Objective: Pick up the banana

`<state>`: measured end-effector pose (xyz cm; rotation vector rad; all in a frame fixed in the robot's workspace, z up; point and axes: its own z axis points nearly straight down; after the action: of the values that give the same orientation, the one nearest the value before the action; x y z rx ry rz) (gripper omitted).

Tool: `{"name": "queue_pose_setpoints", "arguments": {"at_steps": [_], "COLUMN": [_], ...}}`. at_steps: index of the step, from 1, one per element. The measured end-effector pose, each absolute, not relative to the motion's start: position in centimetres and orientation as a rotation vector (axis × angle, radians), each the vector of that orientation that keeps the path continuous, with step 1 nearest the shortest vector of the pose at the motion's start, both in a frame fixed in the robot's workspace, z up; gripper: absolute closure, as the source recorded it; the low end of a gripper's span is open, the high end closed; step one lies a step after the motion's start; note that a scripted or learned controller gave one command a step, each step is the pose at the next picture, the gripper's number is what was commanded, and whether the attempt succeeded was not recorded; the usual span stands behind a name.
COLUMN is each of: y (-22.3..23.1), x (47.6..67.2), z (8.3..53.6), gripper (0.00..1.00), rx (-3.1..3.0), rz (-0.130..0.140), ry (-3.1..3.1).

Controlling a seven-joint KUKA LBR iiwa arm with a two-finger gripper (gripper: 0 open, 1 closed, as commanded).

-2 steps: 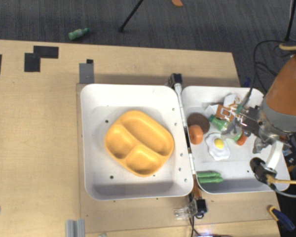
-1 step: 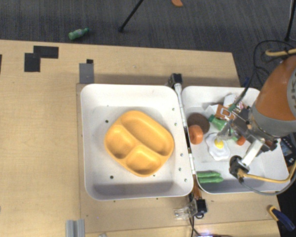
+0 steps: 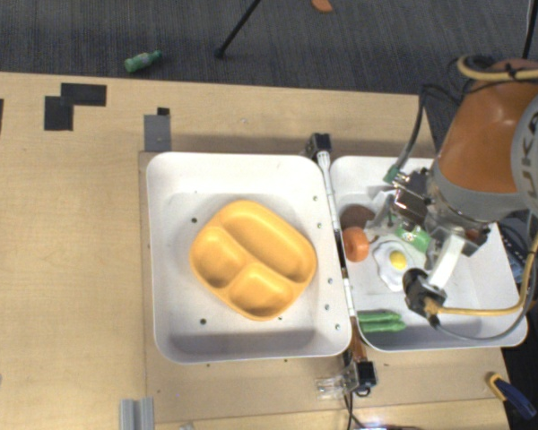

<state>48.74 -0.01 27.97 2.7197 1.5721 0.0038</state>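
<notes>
Grey arm (image 3: 484, 150) hiding much of right bin (image 3: 359, 176), hand (image 3: 405, 225) above fried egg (image 3: 394, 262), grip impossible to judge

You see a yellow tray (image 3: 251, 258) in one white bin (image 3: 181, 334), and in the other white bin (image 3: 486, 280) a brown lump (image 3: 354, 214), an orange ball (image 3: 356, 245), a green stick (image 3: 379, 321) and a white-and-yellow egg (image 3: 395, 263).

**Tally of what is on and around the bench**

Two white bins: the left bin (image 3: 161, 240) and the right bin (image 3: 493, 276). One yellow divided tray (image 3: 251, 258). One brown piece (image 3: 355, 215), one orange ball (image 3: 356, 245) and one fried egg (image 3: 395, 262). Two green things in the bins: a green pod (image 3: 380, 322) and a smaller green piece (image 3: 414, 236). On the floor, one green bottle (image 3: 142, 60) and one orange scrap (image 3: 321, 4). One gripper (image 3: 402, 225)
</notes>
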Motion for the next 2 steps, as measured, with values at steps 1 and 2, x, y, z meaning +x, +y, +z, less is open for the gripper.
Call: {"name": "queue_pose_setpoints", "arguments": {"at_steps": [1,2], "y": [-1.2,-7.9], "x": [48.6,48.7], "z": [21.2,23.2], "gripper": [0.0,0.0], "rx": [2.639,2.263], "rz": [-0.001,0.002], "ry": [1.706,2.176]}}
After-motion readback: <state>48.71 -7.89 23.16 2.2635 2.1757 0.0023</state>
